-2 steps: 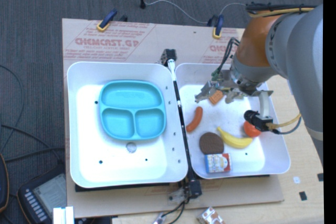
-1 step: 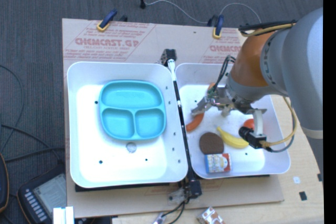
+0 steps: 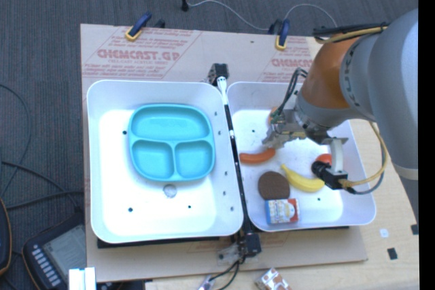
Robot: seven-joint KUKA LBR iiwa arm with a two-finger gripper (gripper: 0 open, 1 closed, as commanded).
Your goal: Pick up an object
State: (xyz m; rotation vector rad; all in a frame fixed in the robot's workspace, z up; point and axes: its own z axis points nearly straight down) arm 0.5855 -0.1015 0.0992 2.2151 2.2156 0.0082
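In the right bin (image 3: 253,100) lie an orange sausage-shaped piece (image 3: 257,157), a yellow banana (image 3: 302,179), a brown round cookie (image 3: 273,185), a small white carton with a red and blue label (image 3: 281,212) and a red piece (image 3: 323,159) partly hidden by the arm. My gripper (image 3: 276,137) hangs low over the bin's middle, just above and to the right of the orange piece. Nothing shows between its fingers.
The left bin (image 3: 109,207) holds a light blue divided plate (image 3: 170,142) and a small clear disc (image 3: 170,191). A black and white bar (image 3: 228,120) runs along the seam between the bins. Clamps (image 3: 139,25) and cables sit at the bench's far edge.
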